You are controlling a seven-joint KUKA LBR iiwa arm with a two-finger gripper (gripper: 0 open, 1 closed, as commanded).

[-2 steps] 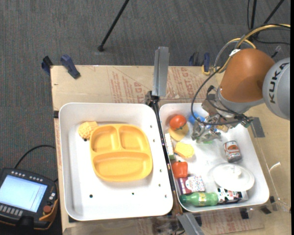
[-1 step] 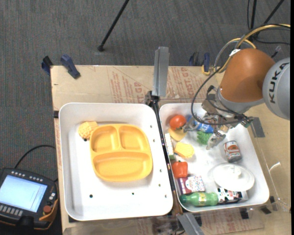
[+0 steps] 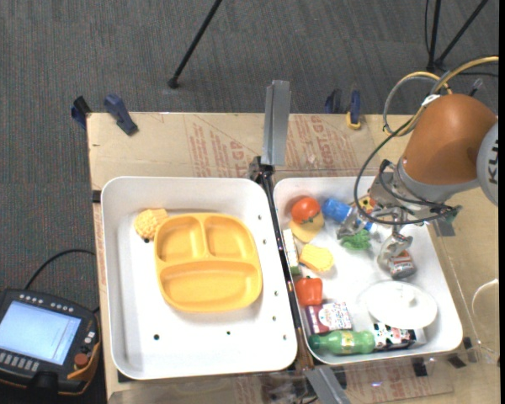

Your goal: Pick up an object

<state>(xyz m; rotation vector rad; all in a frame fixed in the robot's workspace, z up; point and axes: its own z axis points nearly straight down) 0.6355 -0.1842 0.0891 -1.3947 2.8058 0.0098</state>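
Hovering low over the right bin (image 3: 451, 310) with the gripper (image 3: 396, 255) among the crowded toys, apparently lining up a pick; sitting just beside the green toy (image 3: 354, 238) and above the white lid (image 3: 397, 304); impossible telling the grip state.

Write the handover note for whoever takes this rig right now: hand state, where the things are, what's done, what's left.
Hand: low in the right bin, over its right middle; open or shut cannot be told, nothing seen held.
Right bin: orange-red toy, blue piece, green toy, yellow piece, red piece, white lid, green bottle.
Left bin: yellow divided tray, yellow corn-like toy beside it.
Done: no pick confirmed.
Left: grasp one object and lift it.
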